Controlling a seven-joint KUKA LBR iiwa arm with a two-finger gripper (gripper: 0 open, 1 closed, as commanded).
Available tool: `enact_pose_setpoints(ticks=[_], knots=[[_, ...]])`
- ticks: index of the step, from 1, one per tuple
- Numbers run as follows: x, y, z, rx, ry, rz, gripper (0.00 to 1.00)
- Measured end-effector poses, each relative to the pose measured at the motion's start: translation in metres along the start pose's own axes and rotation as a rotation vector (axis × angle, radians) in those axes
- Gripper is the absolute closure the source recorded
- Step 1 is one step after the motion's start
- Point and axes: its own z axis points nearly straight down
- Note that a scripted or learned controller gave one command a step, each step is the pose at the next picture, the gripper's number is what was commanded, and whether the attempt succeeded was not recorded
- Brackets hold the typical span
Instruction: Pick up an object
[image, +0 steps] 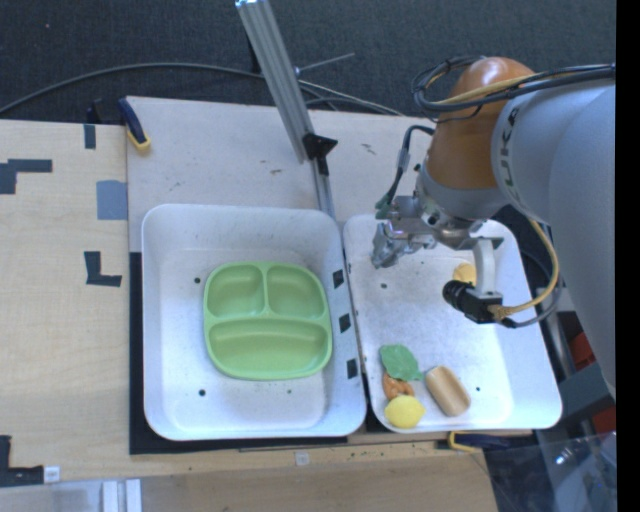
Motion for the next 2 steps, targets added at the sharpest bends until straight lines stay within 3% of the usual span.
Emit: enact_pose_setpoints(ticks=[2], knots=[[0.098, 0.023, 0.004, -0.001, 0.001, 0.0, 1.0]])
